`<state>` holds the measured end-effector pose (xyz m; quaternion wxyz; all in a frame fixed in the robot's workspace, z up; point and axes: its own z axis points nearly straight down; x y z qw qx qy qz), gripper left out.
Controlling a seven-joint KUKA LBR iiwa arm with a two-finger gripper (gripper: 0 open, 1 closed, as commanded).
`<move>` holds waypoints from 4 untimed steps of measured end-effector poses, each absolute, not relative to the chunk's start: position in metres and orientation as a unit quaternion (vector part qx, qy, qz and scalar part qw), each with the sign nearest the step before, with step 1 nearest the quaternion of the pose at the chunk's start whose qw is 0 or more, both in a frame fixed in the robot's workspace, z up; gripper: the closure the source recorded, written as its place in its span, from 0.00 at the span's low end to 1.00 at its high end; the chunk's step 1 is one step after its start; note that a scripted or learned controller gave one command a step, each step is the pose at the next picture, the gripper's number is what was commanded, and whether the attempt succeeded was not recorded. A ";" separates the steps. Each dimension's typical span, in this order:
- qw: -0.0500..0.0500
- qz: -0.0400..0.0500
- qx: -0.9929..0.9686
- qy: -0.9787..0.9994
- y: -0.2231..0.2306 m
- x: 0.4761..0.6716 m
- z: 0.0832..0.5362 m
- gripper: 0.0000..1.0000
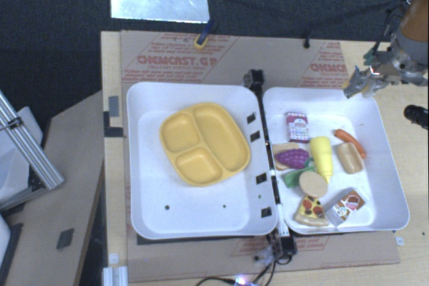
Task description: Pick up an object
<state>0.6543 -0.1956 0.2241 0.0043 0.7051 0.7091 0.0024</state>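
Several toy foods lie in the right bin [385, 137], and any of them could serve as the object to pick up; none has left the bin floor. Near the middle sits a yellow corn-like piece [322, 155], with a bunch of purple grapes [293, 158] touching a slice of bread just at its nine o'clock. At twelve o'clock from the grapes stands a small red-and-white carton [297, 126]. At three o'clock from the corn lies a tan bun-like piece [349, 158], with an orange carrot [348, 140] beside it towards one o'clock. Below the corn, at six o'clock, rests a round brown patty [313, 183] over something green, then a pizza slice [310, 209], and a small grey packet [345, 205] at four o'clock.

The task looks barely begun, judged from this: the gripper [360, 82] hovers over the bin's far right corner, at one o'clock from the pile and well apart from every piece. Nothing sits between the jaws; whether they are spread or closed I cannot tell at this size. Choosing a piece, descending, closing and lifting all remain.

The left bin [144, 144] holds a yellow divided tray [204, 143] with three compartments, tilted slightly. Both bins rest on a cardboard sheet [174, 57] on the surface.
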 end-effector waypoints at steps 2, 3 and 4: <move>0.001 0.002 0.704 0.710 -0.144 0.656 0.236 1.00; 0.000 0.002 0.703 0.711 -0.084 0.663 0.237 1.00; 0.001 0.001 0.704 0.710 -0.035 0.664 0.226 1.00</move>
